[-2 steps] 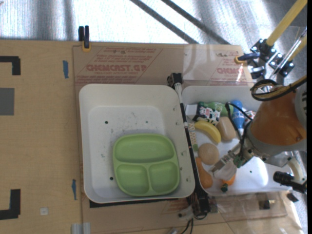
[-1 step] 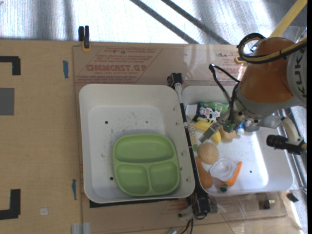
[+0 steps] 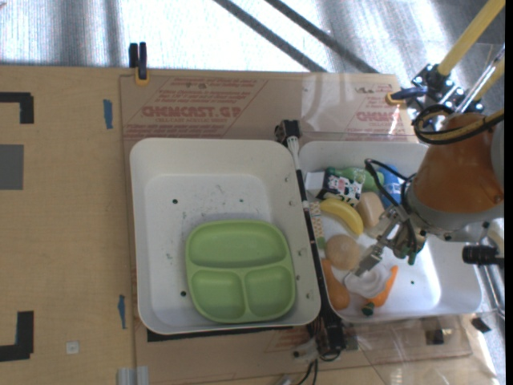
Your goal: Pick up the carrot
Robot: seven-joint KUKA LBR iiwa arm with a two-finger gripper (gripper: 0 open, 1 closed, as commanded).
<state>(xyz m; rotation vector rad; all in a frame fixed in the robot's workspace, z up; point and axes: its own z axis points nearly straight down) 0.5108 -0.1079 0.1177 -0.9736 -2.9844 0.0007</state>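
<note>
Two shallow white bins sit side by side on a brown bench; the left white bin [image 3: 152, 215] holds one green three-compartment plastic tray [image 3: 239, 269]. Over the right white bin [image 3: 425, 287] the gripper [image 3: 377, 257] hangs, its finger state unreadable. Just beneath lie two orange carrots: a slim carrot [image 3: 386, 285] and a stubby orange piece [image 3: 337, 289] leftward. One yellow banana [image 3: 343, 212] lies beyond, beside crowded toys.

Left bin [image 3: 152, 215]: one green three-compartment plate [image 3: 239, 269], set toward the near right corner. Right bin [image 3: 449, 291]: banana [image 3: 340, 212], cow-print carton [image 3: 344, 186], a pale round item [image 3: 345, 251], clustered by the left wall.
</note>
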